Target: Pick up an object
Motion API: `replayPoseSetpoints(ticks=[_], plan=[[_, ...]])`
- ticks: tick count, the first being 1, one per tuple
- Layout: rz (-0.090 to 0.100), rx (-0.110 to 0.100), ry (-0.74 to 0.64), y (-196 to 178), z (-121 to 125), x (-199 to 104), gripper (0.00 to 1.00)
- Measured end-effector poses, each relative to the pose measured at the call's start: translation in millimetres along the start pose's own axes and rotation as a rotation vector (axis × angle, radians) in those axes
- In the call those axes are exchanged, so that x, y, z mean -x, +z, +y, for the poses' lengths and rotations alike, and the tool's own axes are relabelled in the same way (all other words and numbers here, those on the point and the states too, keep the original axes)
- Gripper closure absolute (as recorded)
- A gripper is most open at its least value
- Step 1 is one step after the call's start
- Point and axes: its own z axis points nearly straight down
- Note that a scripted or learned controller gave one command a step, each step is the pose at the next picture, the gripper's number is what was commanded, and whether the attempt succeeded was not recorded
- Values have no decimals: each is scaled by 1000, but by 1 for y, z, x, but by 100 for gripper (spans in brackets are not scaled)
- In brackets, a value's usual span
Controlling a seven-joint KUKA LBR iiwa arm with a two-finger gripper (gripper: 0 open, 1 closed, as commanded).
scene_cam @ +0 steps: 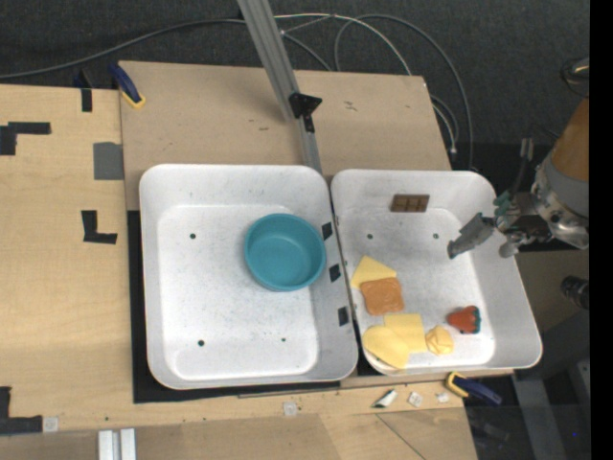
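Note:
My gripper (484, 244) hovers over the right edge of the right bin (433, 188), open, with nothing between its fingers. One finger (465, 237) points left over the bin floor. Below and left of it lie a yellow wedge (374, 271), an orange-brown toast-like piece (384, 297), a flat yellow piece (397, 339), a small yellow lump (440, 339) and a red strawberry-like item (465, 320). A brown chocolate-like bar (410, 203) lies near the bin's far wall. A blue bowl (283, 251) sits upright in the left bin (182, 195).
A slanted grey metal pole (271, 46) rises behind the bins, clamped near their shared far corner. Cables (402, 36) loop behind the bench. The arm's orange band (579, 142) is at the far right. Small clips (469, 386) lie at the bench's front edge.

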Motion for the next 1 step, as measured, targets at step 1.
replayPoseSetpoints(ticks=[1], plan=[[0,0,0,0,0,0,0]])
